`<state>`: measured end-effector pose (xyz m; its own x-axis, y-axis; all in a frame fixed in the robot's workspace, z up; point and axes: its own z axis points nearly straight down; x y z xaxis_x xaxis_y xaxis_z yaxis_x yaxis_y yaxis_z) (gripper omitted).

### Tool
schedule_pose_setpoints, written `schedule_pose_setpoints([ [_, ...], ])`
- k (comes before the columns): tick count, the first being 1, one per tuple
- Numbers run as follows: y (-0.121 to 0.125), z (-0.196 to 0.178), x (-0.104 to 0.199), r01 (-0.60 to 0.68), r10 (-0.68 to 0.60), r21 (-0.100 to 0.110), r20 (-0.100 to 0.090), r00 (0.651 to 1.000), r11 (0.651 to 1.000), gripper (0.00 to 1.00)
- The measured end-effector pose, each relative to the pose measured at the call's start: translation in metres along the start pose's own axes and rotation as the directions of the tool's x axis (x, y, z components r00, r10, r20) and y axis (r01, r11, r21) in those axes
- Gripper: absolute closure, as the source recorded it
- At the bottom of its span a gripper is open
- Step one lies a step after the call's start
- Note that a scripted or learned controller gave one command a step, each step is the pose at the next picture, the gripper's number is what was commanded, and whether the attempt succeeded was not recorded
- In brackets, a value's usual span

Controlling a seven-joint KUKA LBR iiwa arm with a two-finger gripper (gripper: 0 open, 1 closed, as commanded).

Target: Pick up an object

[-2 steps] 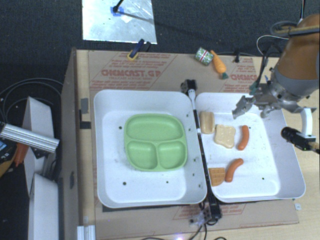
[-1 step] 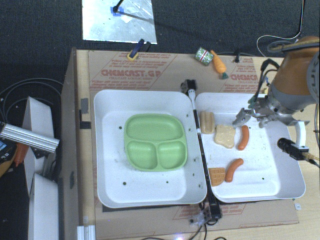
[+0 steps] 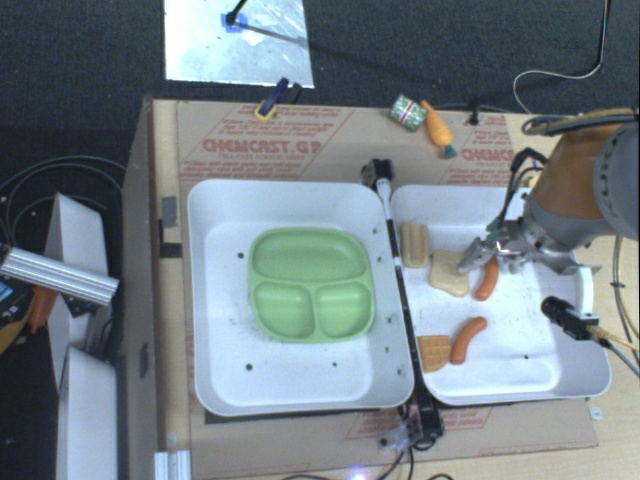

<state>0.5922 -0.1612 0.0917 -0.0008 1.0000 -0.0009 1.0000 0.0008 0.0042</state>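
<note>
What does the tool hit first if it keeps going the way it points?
Probably the pale bread piece: the tool points toward the view's left and sits right beside it in the right bin. Depth is unclear from this slant.

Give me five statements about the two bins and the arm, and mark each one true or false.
1. The green divided plate lies in the left bin. True.
2. The right bin holds two sausages. True.
3. The gripper is over the left bin. False: it is over the right bin, near the pale food piece.
4. The toy carrot lies inside the right bin. False: it lies on the cardboard behind the bins.
5. The cracker sits near the right bin's front left corner. True.
</note>
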Motion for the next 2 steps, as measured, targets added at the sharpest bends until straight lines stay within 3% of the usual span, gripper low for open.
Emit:
schedule_pose_setpoints([
  [1,-0.037,0.002,0.027,-0.001,0.001,-0.01,0.003,1.0,1.0,0.0],
  [2,-0.036,-0.008,0.029,0.0,0.0,-0.01,-0.002,1.0,1.0,1.0],
])
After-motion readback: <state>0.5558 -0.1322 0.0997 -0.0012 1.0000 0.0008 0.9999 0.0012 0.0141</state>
